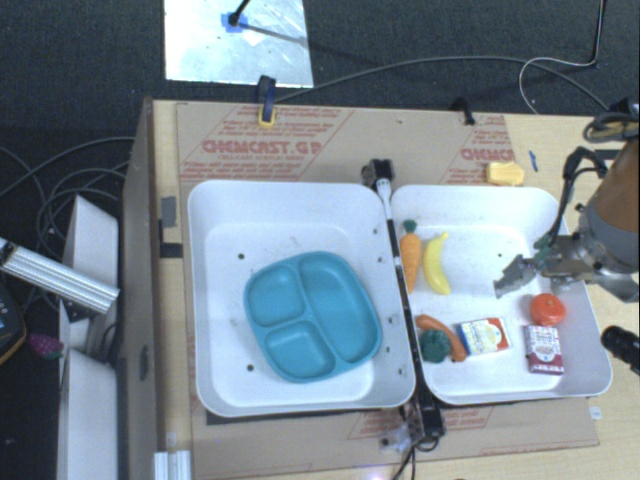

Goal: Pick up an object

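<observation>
The right bin [470,200] holds an upright orange carrot [410,255] beside a yellow banana [437,263] near its left wall. Lower down lie a second carrot [446,332], a green broccoli piece [434,346], a small white and red carton [483,336] and a red box [544,349]. A red round object [547,309] sits at the right, just above the red box. My gripper [515,275] hangs over the bin's middle right, pointing left, just left of and above the red round object. Nothing shows in its grasp.
The left bin [225,223] holds a blue divided plate [313,315]. A yellow block [505,174] lies on the cardboard behind the right bin. A black clip [381,175] sits where the bins meet. The arm [610,233] comes in over the right bin's right edge.
</observation>
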Available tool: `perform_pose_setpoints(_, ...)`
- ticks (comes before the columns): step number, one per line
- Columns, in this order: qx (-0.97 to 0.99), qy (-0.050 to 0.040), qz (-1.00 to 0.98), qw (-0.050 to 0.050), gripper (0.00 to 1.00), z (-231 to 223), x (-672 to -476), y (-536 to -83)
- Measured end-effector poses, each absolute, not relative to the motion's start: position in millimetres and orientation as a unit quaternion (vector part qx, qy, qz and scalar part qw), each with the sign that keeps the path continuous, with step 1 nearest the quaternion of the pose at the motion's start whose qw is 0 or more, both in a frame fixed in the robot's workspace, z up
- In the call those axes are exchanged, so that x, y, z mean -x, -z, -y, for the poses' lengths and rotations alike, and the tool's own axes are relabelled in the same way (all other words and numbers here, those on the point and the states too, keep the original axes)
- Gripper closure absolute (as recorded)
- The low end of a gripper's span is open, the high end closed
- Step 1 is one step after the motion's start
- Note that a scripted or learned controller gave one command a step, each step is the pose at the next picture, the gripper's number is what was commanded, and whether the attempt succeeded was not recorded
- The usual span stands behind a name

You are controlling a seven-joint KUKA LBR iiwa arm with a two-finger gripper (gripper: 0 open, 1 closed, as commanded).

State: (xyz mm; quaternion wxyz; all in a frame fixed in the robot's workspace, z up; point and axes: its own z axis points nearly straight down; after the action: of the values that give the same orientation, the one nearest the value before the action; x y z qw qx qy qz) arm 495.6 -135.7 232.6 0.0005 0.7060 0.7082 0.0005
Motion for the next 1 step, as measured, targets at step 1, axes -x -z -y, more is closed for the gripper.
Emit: perform_pose_setpoints(1, -0.706, 0.0002, -0.709, -0.001, 0.00, 82.3, -596.2, -136.0)
